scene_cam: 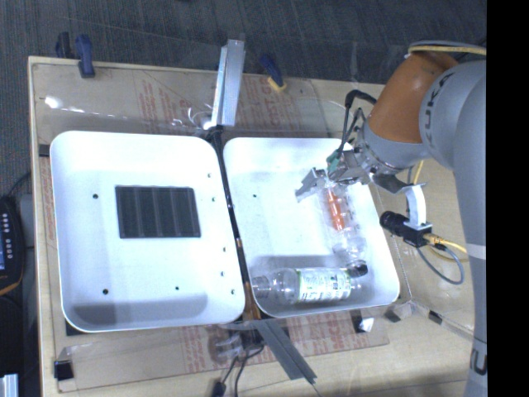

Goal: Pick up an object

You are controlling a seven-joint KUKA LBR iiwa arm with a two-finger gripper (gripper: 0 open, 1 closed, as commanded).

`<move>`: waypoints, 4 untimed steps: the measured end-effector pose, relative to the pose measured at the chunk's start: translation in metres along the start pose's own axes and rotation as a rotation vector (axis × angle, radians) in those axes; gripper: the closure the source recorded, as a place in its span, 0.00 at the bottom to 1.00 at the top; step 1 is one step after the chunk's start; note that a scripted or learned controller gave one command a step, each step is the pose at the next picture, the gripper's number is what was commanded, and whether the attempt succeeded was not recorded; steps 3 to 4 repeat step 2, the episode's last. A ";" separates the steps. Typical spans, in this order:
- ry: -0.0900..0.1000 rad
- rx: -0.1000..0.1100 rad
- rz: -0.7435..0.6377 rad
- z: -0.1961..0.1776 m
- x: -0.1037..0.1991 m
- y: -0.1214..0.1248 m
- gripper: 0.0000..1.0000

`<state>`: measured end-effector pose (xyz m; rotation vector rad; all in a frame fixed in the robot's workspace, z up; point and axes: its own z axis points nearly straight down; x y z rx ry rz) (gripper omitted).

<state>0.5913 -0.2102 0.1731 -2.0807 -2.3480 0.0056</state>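
Grey arm [446, 122] bends left, jaws [318, 180] over right bin [273, 164].

Dark grey carpet [124, 11] beyond bench [124, 98]

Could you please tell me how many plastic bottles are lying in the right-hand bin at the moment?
2. One clear bottle with a white label lies along the right bin's near edge. The other, a clear bottle with an orange label, lies near the right wall, just below the gripper.
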 end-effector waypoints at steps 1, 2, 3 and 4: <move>-0.002 -0.004 -0.127 -0.009 0.002 -0.001 0.00; -0.002 -0.005 -0.135 -0.022 0.000 -0.001 0.00; -0.002 -0.005 -0.135 -0.022 0.000 -0.001 0.00; -0.002 -0.005 -0.135 -0.022 0.000 -0.001 0.00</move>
